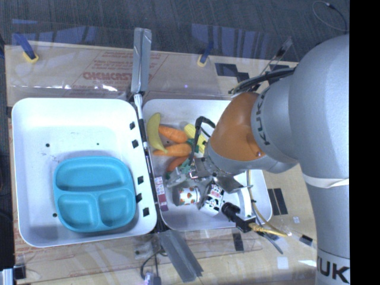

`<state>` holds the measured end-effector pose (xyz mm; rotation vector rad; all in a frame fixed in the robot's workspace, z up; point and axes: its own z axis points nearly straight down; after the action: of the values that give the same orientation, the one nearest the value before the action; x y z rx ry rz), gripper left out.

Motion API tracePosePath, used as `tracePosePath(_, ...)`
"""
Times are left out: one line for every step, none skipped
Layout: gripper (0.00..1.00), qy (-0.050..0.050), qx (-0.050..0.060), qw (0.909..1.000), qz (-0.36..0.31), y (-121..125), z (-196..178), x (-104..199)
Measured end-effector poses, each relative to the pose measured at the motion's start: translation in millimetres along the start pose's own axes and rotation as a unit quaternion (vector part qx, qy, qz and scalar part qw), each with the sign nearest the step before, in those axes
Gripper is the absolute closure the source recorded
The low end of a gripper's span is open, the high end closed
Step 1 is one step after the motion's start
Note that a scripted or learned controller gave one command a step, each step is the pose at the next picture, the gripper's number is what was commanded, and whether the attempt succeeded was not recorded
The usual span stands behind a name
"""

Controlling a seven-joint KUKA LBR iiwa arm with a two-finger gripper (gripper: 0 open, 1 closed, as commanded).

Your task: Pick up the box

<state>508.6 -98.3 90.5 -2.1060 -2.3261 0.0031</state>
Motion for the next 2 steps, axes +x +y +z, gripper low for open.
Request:
tracePosePath(0.00,0.001,0.000,0.9959,-0.090,-7.0,-0.2,-1.1)
tracePosePath(0.00,0.001,0.000,0.9959,-0.090,-7.0,-0.2,-1.2)
